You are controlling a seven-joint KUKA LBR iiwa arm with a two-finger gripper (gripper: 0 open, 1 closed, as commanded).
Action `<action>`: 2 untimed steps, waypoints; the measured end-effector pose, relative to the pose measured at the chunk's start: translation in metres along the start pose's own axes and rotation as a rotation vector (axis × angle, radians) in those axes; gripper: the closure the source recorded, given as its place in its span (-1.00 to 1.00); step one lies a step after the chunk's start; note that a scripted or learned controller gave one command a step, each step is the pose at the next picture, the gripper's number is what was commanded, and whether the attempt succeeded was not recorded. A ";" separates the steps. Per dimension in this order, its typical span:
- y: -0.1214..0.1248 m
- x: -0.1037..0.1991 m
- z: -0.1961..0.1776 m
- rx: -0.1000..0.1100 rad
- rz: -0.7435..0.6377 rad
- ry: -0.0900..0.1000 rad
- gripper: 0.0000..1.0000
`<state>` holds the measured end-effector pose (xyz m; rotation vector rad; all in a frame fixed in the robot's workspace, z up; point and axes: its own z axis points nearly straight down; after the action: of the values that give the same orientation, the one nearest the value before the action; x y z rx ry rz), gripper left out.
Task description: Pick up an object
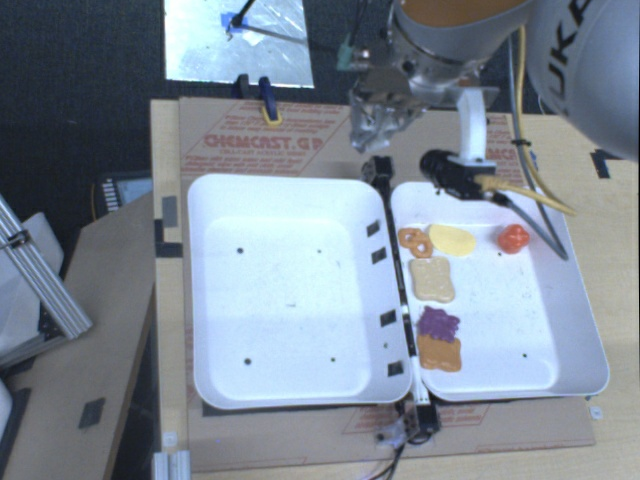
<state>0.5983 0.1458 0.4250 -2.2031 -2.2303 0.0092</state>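
the metal two-finger pincer [376, 140] hangs over the back rim where the two shallow white plastic bins [300, 368] meet; whether it is apart or together i cannot tell. below it, in the right-hand bin, lie a small orange pretzel [415, 241], a yellow disc [453, 240], a red tomato-like ball [513, 238], a tan bread slice [433, 280], purple grapes [438, 322] and an orange-brown wedge [440, 354].

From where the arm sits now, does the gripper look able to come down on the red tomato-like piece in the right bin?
Probably yes. The red piece lies alone on the right bin floor, apart from the yellow slice to its left, with nothing on top of it. The gripper hangs above the bins' far edge, so it would need to shift over and descend.
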 end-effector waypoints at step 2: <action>-0.076 0.085 -0.013 0.000 0.002 -0.002 1.00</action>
<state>0.5210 0.2297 0.4390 -2.2061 -2.2296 0.0107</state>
